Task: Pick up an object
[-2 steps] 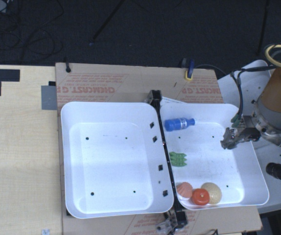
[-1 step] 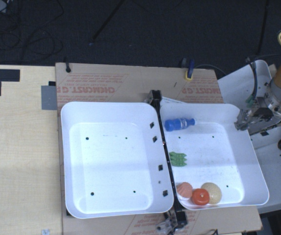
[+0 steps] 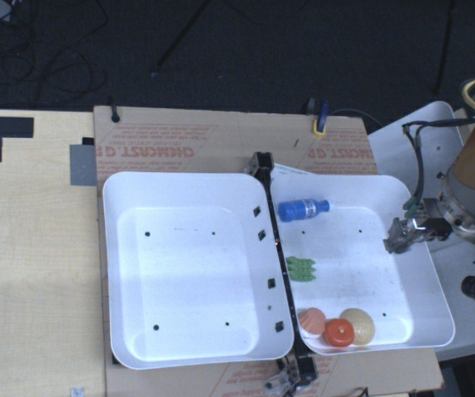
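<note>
My claw (image 3: 403, 236) hangs over the right bin's (image 3: 424, 304) right rim, its grip state something I cannot tell, because the pickable blue bottle (image 3: 303, 210), green piece (image 3: 300, 269) and round items (image 3: 338, 327) lie leftward and near the front.

Bottle (image 3: 303, 210), pod (image 3: 300, 269) and three rounds (image 3: 338, 327) lie in the right bin (image 3: 426, 304).

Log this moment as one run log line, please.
stage: approach | gripper: over right bin right edge, holding nothing | right bin: blue bottle, green toy, three round pieces | left bin
</note>
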